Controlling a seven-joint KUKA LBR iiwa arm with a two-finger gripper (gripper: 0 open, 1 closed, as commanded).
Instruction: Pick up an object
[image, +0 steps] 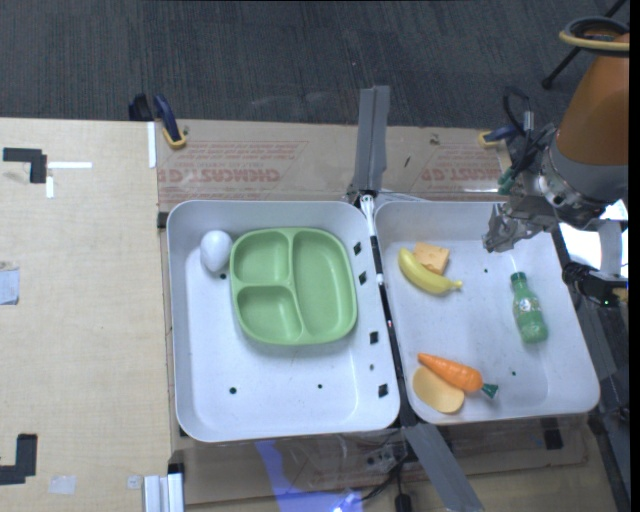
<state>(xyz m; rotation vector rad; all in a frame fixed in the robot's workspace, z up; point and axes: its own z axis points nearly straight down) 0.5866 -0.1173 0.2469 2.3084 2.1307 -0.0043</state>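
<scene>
Carrot (452, 372) on yellow slice (438, 392), well below claw (503, 237); green bottle (528, 308) just below it, label unreadable; banana (428, 273) and cheese wedge (433, 257) leftward; divided plate (294, 286) and white egg (215, 250) far left. Claw state: cannot tell. Cardboard (260, 165) print: "CHEMCAZ".

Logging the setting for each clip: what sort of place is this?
Most likely a robotics lab bench set up for grasping trials: two white bins side by side, toy food such as a banana and carrot, and a robot arm reaching in.
</scene>
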